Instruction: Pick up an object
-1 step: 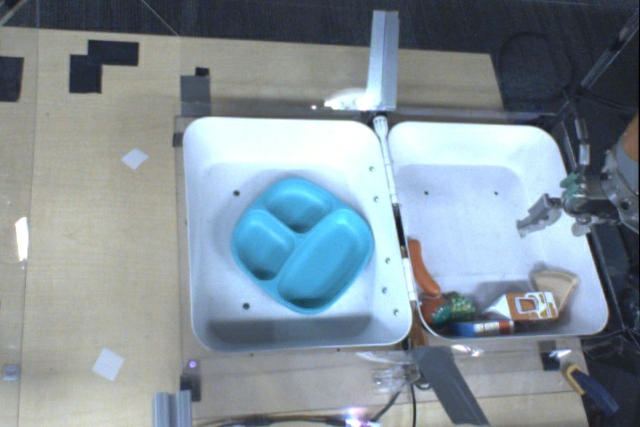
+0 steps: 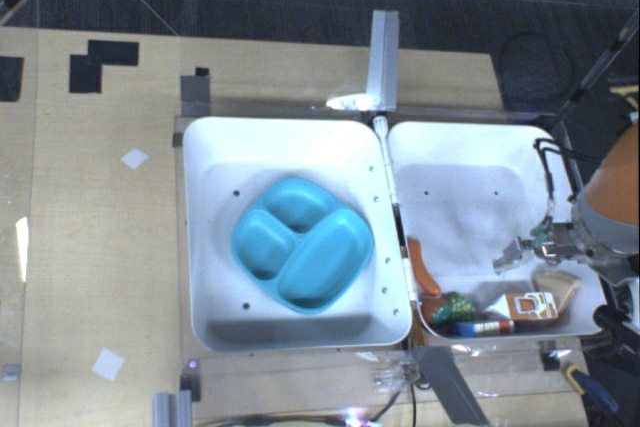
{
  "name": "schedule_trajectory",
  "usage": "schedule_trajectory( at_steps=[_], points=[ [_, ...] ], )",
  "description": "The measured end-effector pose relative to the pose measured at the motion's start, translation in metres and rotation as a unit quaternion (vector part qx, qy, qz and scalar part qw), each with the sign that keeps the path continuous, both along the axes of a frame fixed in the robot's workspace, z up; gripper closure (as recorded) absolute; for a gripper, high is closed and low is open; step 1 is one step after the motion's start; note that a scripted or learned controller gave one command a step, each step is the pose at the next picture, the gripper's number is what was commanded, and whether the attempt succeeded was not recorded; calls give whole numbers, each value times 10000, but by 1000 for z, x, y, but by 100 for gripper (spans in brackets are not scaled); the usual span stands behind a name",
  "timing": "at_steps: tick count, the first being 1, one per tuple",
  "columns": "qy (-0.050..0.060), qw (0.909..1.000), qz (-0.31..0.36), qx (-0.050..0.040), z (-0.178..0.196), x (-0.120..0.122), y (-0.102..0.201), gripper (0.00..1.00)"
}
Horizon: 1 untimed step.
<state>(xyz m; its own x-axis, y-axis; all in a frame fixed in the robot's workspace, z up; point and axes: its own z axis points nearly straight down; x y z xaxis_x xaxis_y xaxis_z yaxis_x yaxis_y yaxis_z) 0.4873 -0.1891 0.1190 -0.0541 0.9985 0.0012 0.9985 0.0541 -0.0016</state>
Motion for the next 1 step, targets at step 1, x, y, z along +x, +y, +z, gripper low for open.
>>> schedule_trajectory(
  at_steps=[1],
  points=[
    [-62,9987,501,-23,-31,44,19,0]
  ],
)
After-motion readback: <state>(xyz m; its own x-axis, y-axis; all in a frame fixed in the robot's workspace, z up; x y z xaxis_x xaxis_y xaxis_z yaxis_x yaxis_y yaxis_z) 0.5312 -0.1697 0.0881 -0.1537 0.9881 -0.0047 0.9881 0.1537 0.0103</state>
